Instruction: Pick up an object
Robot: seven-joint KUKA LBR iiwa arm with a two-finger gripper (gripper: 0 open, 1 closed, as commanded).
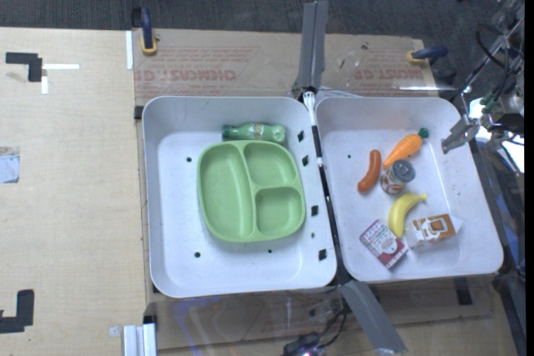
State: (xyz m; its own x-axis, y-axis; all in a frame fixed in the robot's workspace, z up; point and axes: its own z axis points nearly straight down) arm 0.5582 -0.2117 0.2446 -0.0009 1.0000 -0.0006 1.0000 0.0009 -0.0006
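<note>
The right bin (467, 263) holds several small items. An orange carrot (405, 147) lies near its middle, with a red-orange sausage (369, 171) to its left and a small can (399, 176) between them. Below these are a yellow banana (404, 211), an orange and white carton (434, 229) and a red and white packet (384, 243). My gripper (459, 136) hangs over the right rim of this bin, to the right of the carrot and apart from every item. Nothing is seen in its grasp.
The left bin (167, 263) holds a green divided plate (250, 190) with a green bottle (254, 132) lying behind it. A grey divider post (314, 46) stands between the bins at the back. Cables and the arm's parts crowd the right edge.
</note>
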